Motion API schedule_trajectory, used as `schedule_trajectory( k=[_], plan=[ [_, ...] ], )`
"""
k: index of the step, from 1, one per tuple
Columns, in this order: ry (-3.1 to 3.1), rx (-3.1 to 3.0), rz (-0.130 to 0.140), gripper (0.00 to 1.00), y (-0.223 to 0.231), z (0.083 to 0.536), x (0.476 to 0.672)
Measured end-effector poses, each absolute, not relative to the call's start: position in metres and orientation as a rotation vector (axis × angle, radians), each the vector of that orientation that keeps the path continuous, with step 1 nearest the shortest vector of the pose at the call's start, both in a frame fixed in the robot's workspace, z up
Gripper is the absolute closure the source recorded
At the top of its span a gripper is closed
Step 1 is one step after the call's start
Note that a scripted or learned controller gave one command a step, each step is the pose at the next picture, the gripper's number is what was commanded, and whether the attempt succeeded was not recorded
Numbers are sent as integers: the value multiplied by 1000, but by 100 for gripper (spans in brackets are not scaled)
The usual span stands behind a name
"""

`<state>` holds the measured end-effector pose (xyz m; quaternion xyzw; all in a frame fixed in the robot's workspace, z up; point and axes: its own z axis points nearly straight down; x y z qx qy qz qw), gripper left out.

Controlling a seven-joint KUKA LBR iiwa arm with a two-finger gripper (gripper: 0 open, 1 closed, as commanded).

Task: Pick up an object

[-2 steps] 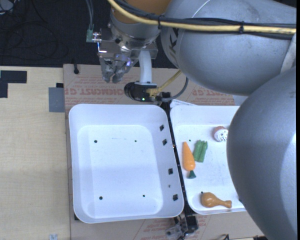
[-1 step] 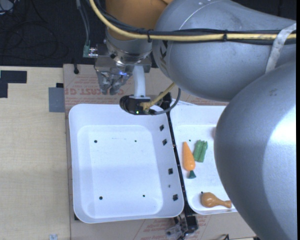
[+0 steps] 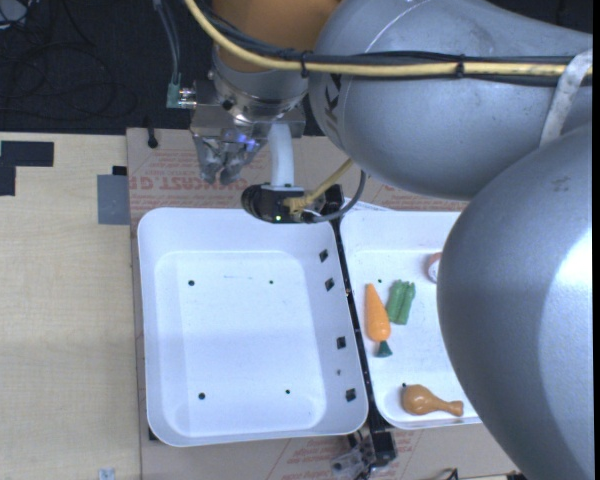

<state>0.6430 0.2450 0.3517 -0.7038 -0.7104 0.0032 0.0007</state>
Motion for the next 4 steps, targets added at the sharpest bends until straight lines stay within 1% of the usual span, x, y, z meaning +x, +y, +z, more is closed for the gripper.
schedule_trajectory(
  k=[2, 3, 4],
  plan=[
    [-2244, -2192, 21, 100, 247, 370, 642],
    [-2226, -2213, 13, 100, 244, 318, 643],
    [-2233, -2208, 10, 100, 244, 331, 643]
  ],
)
